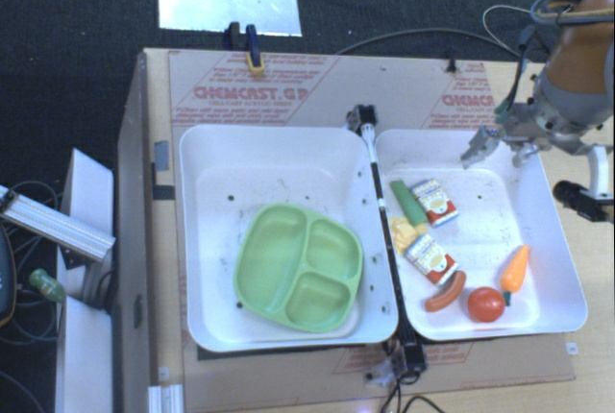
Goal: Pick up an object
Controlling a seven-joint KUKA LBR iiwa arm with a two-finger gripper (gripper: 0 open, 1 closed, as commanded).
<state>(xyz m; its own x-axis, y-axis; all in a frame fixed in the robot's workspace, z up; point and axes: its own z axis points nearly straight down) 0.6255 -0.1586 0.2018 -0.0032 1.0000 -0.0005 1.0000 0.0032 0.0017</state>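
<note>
Camera view: fingers apart (holding nothing) above bench sheet reading "CHEMCAST GP".

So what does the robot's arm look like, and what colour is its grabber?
The arm is fat and rounded, with a big orange band and grey metal below it. Thin pale cables loop around it near the top. At its end sits a small grey gripper with two short silvery fingers. A black knob sticks out on the side.

Glossy white plastic bins, a smooth matt green plastic tray, shiny plastic tomato
</note>
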